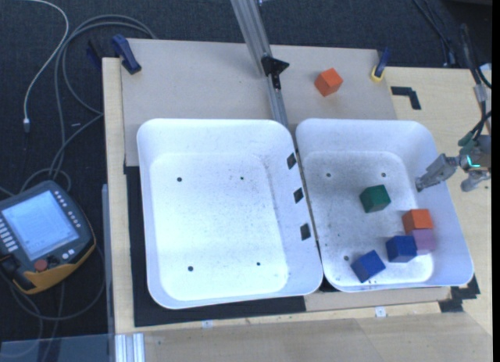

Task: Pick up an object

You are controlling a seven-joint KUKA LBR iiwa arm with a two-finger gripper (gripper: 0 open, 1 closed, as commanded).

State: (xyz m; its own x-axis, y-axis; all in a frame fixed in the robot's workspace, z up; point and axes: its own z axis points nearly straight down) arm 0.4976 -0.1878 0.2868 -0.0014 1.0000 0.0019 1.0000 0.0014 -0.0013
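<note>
The left bin [211, 212] lies bare. In the right bin [344, 137] sit a green block [376, 198] and blue, orange and pink blocks. The green one, apart from the others, looks light and rigid; flat opposite faces suit gripping. At the right rim, the gripper [453, 171] has spread jaws, holding nothing.

Even, bright overhead light is seen; the white bins [211, 141] are slightly washed out, shadows soft, focus mildly grainy.

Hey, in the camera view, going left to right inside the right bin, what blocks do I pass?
Dark blue block → green block → second blue block → then the orange block and pink block, which overlap left to right, so no order between those two.
</note>
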